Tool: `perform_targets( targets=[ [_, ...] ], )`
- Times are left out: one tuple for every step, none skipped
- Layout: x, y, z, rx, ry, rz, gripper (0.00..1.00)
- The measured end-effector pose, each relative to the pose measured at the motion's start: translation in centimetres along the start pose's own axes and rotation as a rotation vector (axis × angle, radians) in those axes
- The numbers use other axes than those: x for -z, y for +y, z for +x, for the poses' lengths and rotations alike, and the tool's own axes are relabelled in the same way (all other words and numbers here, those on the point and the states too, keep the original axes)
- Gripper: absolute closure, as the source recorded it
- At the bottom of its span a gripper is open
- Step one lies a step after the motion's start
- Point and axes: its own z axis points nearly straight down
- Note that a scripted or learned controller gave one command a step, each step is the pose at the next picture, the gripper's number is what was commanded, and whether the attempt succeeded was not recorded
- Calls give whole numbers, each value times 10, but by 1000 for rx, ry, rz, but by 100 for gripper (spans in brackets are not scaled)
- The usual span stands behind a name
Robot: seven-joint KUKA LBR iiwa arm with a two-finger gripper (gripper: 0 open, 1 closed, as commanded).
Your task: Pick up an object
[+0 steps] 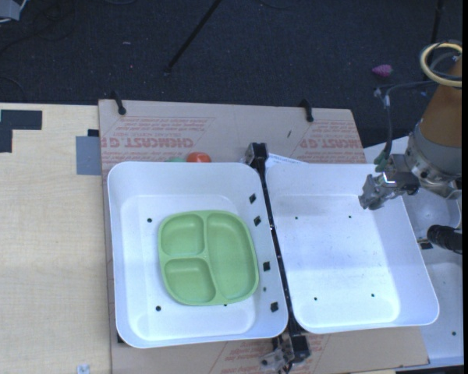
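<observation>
Divided plate [208, 257] lies in left bin [132, 189]; jaws [372, 192] over right bin's [421, 302] far-right edge, prob. not touching.

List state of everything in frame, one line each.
Green tray: flat, right side up, in the left bin, untouched.
Left bin: holds the tray.
Right bin: nothing visible inside.
Gripper: over the right bin's far right edge, nothing seen in it.
Orange-red thing: behind the left bin, mostly hidden by its rim.
</observation>
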Motion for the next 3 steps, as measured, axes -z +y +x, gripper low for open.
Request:
perform_targets(
  targets=[
    [-9, -6, 51, 2, 3, 7, 100],
    [-5, 3, 105, 4, 3, 5, 100],
    [-21, 11, 152, 3, 2, 8, 100]
  ],
)
